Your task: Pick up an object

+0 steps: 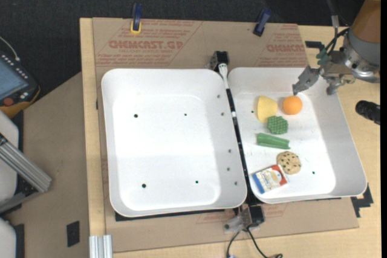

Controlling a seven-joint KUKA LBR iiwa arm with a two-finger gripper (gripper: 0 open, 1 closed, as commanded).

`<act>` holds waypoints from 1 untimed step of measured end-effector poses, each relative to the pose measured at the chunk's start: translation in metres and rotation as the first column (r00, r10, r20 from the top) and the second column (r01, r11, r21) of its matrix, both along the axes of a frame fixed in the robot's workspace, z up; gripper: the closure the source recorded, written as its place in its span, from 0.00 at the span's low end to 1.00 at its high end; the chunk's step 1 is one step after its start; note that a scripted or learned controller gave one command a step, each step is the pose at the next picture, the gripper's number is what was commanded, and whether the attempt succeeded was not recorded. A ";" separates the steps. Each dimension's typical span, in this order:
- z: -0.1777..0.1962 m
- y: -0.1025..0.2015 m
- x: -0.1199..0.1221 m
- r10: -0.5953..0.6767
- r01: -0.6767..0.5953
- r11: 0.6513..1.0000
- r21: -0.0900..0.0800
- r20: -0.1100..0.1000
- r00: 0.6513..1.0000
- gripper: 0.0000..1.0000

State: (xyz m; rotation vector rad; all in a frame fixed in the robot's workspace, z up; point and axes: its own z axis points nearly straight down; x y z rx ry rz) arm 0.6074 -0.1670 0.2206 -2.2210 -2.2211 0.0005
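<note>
The right bin (345, 130) holds several small items: an orange ball (292, 105), a yellow wedge (266, 108), a round green piece (277, 124), a long green pod (273, 141), a cookie (289, 162) and a red, white and blue packet (269, 179). My gripper (317, 84) hangs over the bin's far right corner, just up and right of the orange ball. Its fingers (303, 82) are spread open with nothing between them.
The left bin (110, 130) lies beside the right one, their rims meeting at a black strip (232, 112). Both rest on a cardboard sheet (181, 39) held by two clips at the back. The arm comes in from the upper right.
</note>
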 end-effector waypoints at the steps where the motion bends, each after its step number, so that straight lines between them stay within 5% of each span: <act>1: -0.115 0.022 -0.045 0.000 0.001 1.000 0.005 -0.013 1.000 0.00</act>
